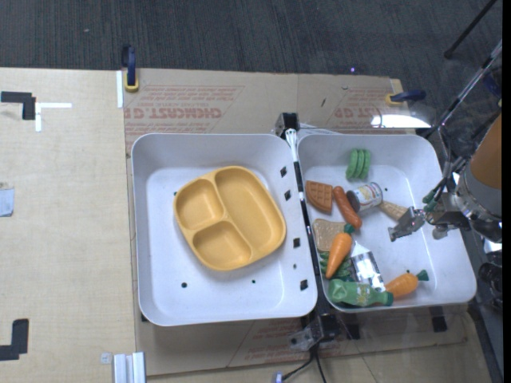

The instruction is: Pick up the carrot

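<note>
Two bins sit side by side: the left bin (152,238) holds a plate (230,216); the right bin (447,254) holds a carrot (338,251) beside bread (326,231).

Robotics lab, clamped cardboard bench (184,102), white bins (144,238)

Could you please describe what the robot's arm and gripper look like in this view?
An orange band shows above the wrist at the right edge. Below it, the gripper is a grey and dark metal assembly ending in slim dark fingers, with a small green spot near its body.

A dark grey carpeted floor (239,18) lies beyond the pale wooden bench (60,238), where a brown cardboard sheet (207,106) is clamped flat.
</note>
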Controlling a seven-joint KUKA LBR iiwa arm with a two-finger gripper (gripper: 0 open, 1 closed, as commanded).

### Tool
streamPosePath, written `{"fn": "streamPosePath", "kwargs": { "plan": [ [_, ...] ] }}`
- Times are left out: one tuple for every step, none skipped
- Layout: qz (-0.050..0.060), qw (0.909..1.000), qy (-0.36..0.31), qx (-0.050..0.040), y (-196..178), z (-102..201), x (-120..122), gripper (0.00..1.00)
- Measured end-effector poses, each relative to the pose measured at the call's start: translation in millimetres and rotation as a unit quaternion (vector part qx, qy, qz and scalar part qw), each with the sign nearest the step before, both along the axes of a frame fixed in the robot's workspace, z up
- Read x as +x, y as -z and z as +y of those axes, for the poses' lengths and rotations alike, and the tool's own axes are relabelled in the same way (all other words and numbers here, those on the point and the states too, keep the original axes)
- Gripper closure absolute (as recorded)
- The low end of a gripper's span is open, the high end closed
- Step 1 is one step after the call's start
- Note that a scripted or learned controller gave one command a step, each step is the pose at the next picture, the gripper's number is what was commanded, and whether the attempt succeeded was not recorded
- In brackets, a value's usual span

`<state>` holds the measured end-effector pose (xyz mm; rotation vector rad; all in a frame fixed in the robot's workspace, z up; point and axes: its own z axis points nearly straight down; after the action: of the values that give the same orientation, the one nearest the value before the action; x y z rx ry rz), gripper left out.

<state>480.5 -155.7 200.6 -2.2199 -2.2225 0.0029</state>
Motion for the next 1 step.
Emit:
{"fn": "streamPosePath", "kwargs": {
  "plan": [
    [-0.006, 0.9998, 0.021, -0.0008, 105.2, 58.4, 1.3, 0.0]
  ]
}}
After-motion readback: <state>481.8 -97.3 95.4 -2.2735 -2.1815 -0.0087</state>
